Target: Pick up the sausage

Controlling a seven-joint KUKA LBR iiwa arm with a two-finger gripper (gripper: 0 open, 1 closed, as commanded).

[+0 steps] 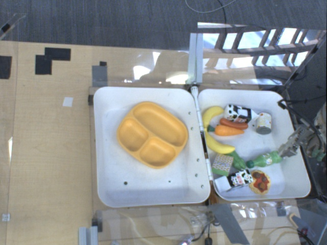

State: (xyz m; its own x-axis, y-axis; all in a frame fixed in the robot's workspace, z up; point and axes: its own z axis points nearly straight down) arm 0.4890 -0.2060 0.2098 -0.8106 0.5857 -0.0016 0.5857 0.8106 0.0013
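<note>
**Gripper at the right bin's edge**

The gripper (pixel 292 146) hung at three o'clock of the right bin (pixel 286 98); finger state could not be told. One sausage (pixel 233 123) lay at eleven, touching one carrot (pixel 228 131), beside one banana (pixel 213 131). One tray (pixel 152 133) sat left.

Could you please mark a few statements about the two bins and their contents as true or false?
1. The yellow divided plate lies in the left bin. True.
2. The banana lies in the left bin beside the plate. False: it lies in the right bin, near the divider between the bins.
3. The sausage lies in the right bin, just above the carrot. True.
4. The claw has the sausage between its fingers. False: the sausage lies in the bin, well away from the claw at the bin's right side.
5. The green bottle stands upright. False: it lies on its side.
</note>
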